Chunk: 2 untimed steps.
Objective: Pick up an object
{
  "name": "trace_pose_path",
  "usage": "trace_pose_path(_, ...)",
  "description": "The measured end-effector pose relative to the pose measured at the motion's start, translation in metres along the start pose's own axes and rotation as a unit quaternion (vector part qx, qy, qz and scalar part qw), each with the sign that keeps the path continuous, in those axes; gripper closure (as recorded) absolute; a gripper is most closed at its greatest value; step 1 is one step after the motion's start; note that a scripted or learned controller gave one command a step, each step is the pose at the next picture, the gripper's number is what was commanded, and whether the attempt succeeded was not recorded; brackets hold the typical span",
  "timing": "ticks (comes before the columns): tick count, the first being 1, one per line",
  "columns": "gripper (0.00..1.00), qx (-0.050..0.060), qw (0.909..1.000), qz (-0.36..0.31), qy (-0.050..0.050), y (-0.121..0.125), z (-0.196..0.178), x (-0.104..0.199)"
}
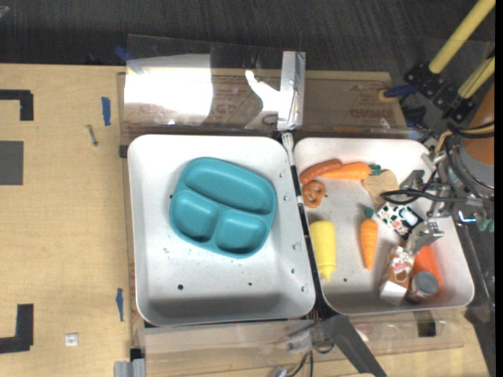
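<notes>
The right bin (346, 305) holds several toys: a long carrot (346, 171), a small carrot (368, 242), a yellow bottle (322, 247), an orange ring-shaped piece (313, 195), a beige slice (382, 184), a black-and-white patterned item (397, 219), a small sauce bottle (401, 272) and an orange can with a grey lid (425, 281). My gripper (427, 232) hangs low over the bin's right side, just above the sauce bottle and the can and right of the patterned item. I see nothing held in it.
A teal divided plate (224, 206) lies in the left bin (157, 281). The arm (475, 171) and its cables (416, 185) crowd the right bin's far right corner. A clear plastic sheet (204, 93) stands behind the bins. Yellow poles (464, 26) cross the top right.
</notes>
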<state>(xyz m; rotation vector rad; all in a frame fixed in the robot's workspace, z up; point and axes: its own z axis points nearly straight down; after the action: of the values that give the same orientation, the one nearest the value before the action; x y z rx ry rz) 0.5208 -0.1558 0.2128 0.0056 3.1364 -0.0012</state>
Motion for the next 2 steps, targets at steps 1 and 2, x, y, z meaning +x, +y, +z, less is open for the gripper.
trace_pose_path(1, 0.0, 0.001, 1.0, 0.001, -0.004, -0.009, 0.109, -0.014)
trace_pose_path(2, 0.0, 0.001, 0.9998, 0.019, -0.004, 0.03, 0.123, 0.009)
